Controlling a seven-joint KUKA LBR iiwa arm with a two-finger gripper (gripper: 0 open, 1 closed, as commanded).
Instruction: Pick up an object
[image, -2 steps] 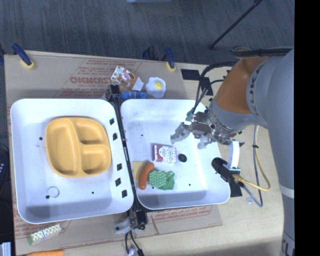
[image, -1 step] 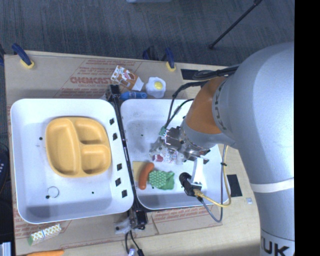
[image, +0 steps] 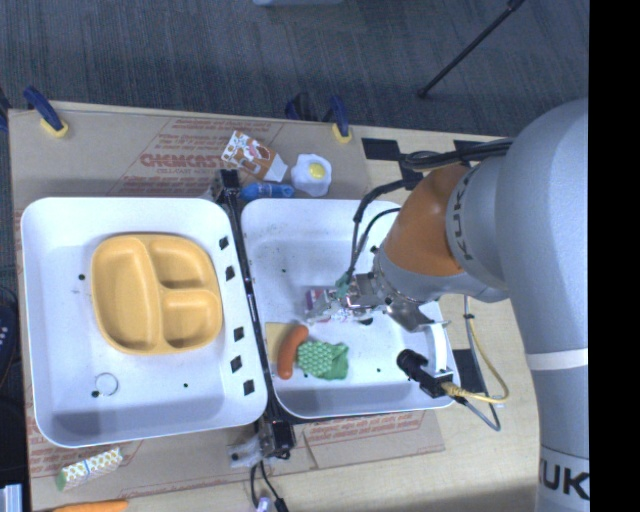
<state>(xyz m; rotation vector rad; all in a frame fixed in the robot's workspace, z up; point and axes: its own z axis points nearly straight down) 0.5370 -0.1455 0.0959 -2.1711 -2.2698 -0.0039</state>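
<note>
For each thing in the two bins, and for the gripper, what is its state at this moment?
yellow divided tray: lying flat in the left bin, compartments facing up.
orange sausage: lying in the right bin, touching the green item.
green leafy item: lying flat in the right bin.
gripper: low inside the right bin, above the sausage in the view.

Grey arm (image: 520, 230) reaches in from right, orange-banded wrist angled down-left, hand (image: 335, 302) low
</note>
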